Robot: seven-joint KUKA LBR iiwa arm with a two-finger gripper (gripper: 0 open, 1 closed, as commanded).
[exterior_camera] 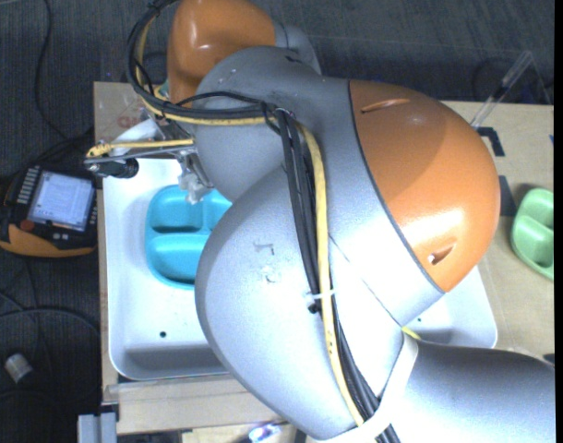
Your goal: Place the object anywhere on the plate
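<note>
A blue plate (175, 238) with two compartments lies in the left white bin (134, 340), towards the bin's far end. My gripper (191, 186) hangs just over the plate's far edge, small and partly lost against the grey arm. The arm's big grey and orange body (355, 229) covers the middle of the view. It hides the plate's right part, much of the left bin and nearly all of the right bin.
A green object (536, 229) sits on the bench at the far right. Off the bench to the left, a handheld pendant with a lit screen (55, 206) lies on the dark floor among cables. Yellow and black cables (300, 201) run along the arm.
</note>
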